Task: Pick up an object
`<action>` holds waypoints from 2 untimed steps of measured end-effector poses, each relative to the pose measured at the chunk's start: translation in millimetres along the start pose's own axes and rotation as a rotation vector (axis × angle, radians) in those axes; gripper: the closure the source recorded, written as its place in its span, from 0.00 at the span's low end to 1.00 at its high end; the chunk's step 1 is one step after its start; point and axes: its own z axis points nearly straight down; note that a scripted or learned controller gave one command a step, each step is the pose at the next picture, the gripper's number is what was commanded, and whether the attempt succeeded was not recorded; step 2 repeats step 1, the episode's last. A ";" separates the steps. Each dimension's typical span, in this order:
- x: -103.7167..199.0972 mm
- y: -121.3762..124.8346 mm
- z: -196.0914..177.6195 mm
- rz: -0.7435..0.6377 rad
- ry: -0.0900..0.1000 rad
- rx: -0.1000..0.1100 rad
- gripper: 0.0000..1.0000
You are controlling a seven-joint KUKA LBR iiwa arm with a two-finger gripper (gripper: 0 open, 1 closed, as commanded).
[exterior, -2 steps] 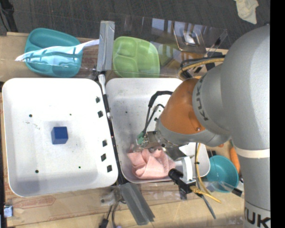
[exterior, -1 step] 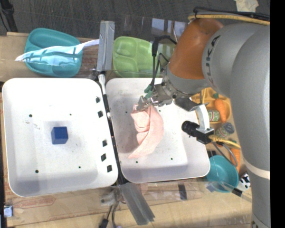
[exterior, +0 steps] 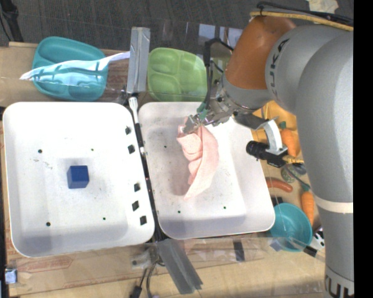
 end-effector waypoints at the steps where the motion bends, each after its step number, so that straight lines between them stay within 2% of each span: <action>1: -12.0 45.9 31.0 -0.259 -0.001 -0.002 1.00; 2: -12.0 45.9 31.0 -0.259 -0.001 -0.002 1.00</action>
